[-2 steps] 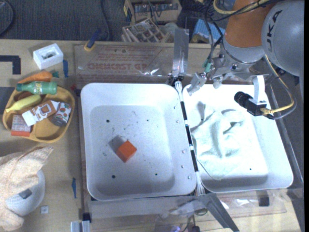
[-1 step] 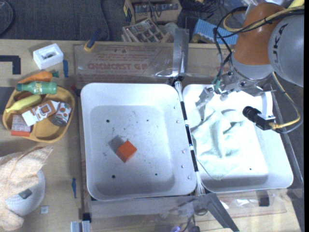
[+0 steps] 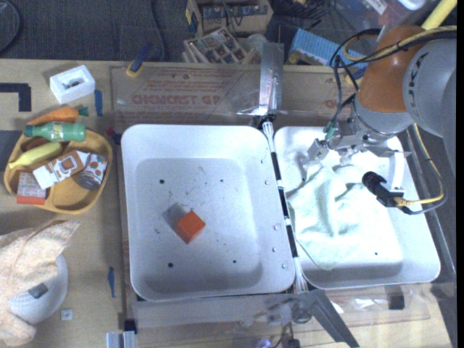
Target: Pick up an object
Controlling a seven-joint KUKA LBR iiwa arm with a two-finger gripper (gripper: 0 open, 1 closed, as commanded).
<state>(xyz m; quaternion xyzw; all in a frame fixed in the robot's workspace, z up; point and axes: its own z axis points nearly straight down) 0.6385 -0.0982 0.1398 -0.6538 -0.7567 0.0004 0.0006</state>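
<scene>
An orange cube lies in the left bin, a little below its middle. A pale crumpled cloth is spread over the floor of the right bin. My gripper hangs over the upper part of the right bin, just above the cloth's top edge, with the grey arm and its orange band rising behind it. Nothing is visibly held.
A black cable connector with a yellow lead hangs off the wrist above the cloth. Left of the bins stands a wooden bowl of toy food, with a beige cloth below it. A clear plastic panel lies behind the bins.
</scene>
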